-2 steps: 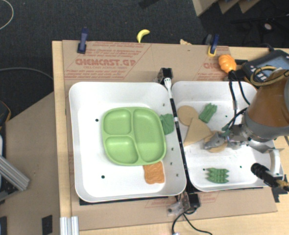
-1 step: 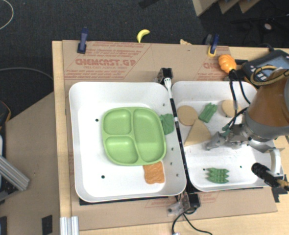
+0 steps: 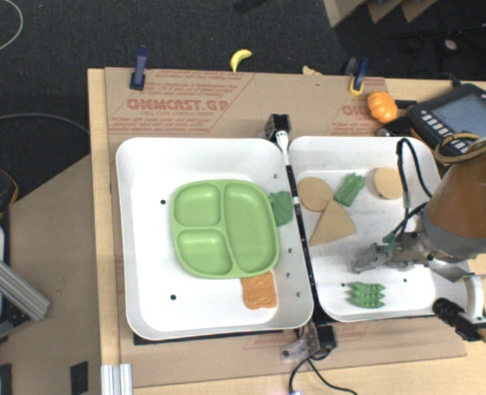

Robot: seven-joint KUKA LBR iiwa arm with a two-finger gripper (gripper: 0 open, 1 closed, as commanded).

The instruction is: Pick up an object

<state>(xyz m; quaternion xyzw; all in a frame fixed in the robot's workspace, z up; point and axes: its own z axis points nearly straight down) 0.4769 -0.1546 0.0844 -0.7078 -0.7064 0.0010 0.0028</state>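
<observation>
Tray [image 3: 225, 227] fills left bin [image 3: 136, 220]; scattered pieces occupy right bin [image 3: 325, 151].

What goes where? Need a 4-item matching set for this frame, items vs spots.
1 tray
2 orange piece
3 tan wedge
4 gripper

a right bin, near the divider
b right bin, above the green ridged piece
c left bin, middle
d left bin, just below the tray

Pairs: 1-c, 2-d, 3-a, 4-b
</observation>
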